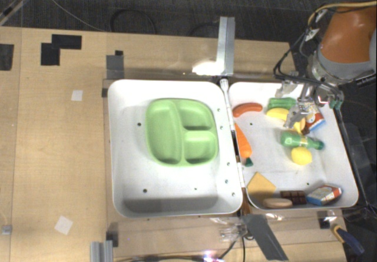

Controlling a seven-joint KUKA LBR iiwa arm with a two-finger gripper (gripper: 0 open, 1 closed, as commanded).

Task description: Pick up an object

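Bench bins [118,137]: 2 (1 green tray [179,131], 2 lemons [301,156]).

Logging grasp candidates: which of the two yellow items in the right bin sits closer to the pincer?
The upper yellow oval piece, just left of the pincer; the rounder yellow lemon-like piece lies lower.

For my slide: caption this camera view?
Claw hovers over toy food in the right bin; green tray fills left bin.

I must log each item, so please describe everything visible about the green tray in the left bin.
The green tray is a light green, matte, plastic-looking dish with rounded corners and three compartments: one long at its left, two smaller at its right. It lies flat, open side up, slightly rotated, near the middle of the left bin. Nothing lies in it, and it touches only the bin floor.
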